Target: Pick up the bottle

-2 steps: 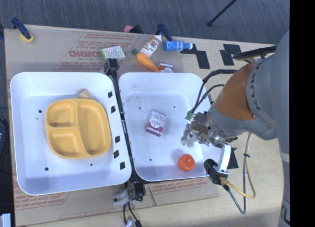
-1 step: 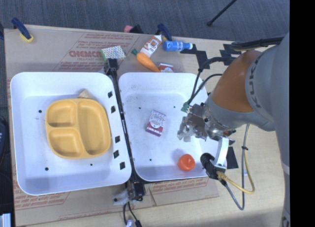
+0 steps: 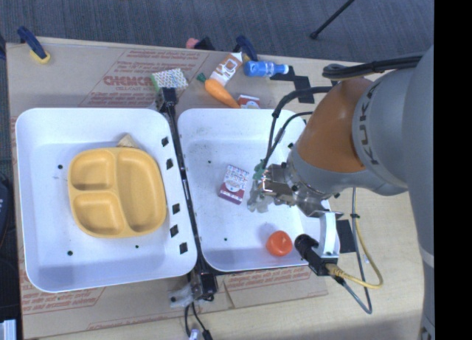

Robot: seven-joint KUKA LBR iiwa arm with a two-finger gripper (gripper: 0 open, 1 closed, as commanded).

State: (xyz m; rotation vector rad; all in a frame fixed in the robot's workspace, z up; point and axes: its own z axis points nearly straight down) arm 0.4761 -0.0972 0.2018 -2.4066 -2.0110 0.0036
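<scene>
A small blue bottle (image 3: pixel 264 69) lies on its side on the bench behind the right bin. Next to it, to the left, lies a white bottle with an orange label (image 3: pixel 226 69). My gripper (image 3: pixel 261 192) hangs low over the middle of the right bin (image 3: pixel 198 184), well in front of both bottles. It is just right of a small red and white carton (image 3: pixel 234 184). The wrist and the orange band hide most of the gripper from above.
An orange round object (image 3: pixel 279 243) sits in the right bin's front part. A yellow divided plate (image 3: pixel 116 191) lies in the left bin (image 3: pixel 29 206). A carrot (image 3: pixel 220 94), a small red packet (image 3: pixel 249 100) and a green patterned block (image 3: pixel 169 79) lie behind the bins.
</scene>
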